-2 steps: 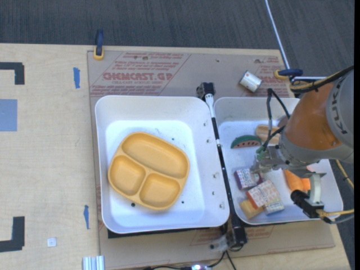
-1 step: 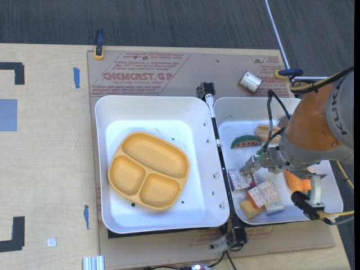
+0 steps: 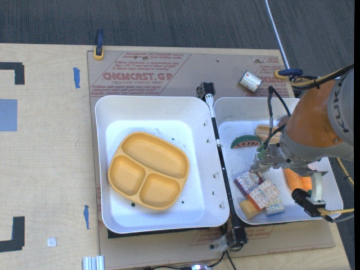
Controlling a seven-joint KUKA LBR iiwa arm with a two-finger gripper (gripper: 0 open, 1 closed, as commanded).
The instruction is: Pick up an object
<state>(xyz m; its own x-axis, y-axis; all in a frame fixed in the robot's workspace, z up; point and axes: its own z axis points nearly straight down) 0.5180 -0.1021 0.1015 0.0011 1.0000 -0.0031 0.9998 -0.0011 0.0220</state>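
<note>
My gripper (image 3: 260, 165) hangs low over the middle of the right bin (image 3: 236, 122), just above a small patterned pink-and-white box (image 3: 246, 181). A second patterned box (image 3: 264, 194) lies beside it toward the front. A yellow block (image 3: 247, 208) and a pale blue piece (image 3: 275, 208) rest near the front wall. A watermelon-slice toy (image 3: 246, 142) lies left of the gripper. An orange piece (image 3: 297, 180) sits to the right, partly under the arm. A tan piece (image 3: 262, 131) peeks out behind the wrist.
The left bin (image 3: 107, 117) holds a yellow three-part plate (image 3: 148, 170). A small white object (image 3: 250, 81) lies on the cardboard behind the right bin. Clamps (image 3: 99, 44) hold the cardboard's back edge. A black divider bar (image 3: 216, 139) runs between the bins.
</note>
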